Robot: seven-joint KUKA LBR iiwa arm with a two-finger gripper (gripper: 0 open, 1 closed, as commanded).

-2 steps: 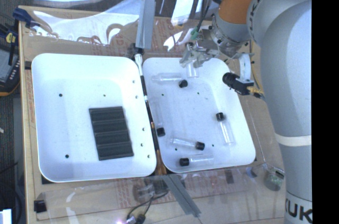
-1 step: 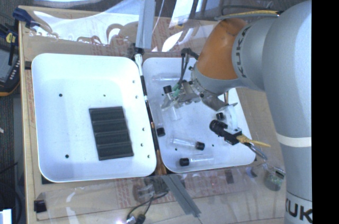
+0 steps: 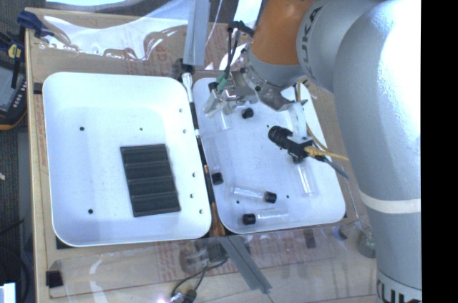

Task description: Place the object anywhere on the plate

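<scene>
Nearest the camera, along the front of the right bin (image 3: 329, 205), lie 2 clear tubes with black caps: one (image 3: 261, 219) close to the front wall, another (image 3: 254, 193) just behind it. A third clear tube (image 3: 306, 180) lies to their right, near the black fitting (image 3: 286, 140) with its yellow lead. Any of these could be the object to move; which one the program means cannot be told.

In the left bin (image 3: 64, 151) the dark ribbed plate (image 3: 149, 180) lies flat near the middle, with nothing on it.

Farther back, the claw (image 3: 225, 99) hangs low over the rear left corner of the right bin, under the orange band (image 3: 283, 22) of the arm. Whether it is spread or closed cannot be told, and no tube can be seen in it.

This looks like the pick step, with the placing not begun. The next move calls for a secure grip on 1 tube, a lift over the shared bin walls, then travel left to the plate.
</scene>
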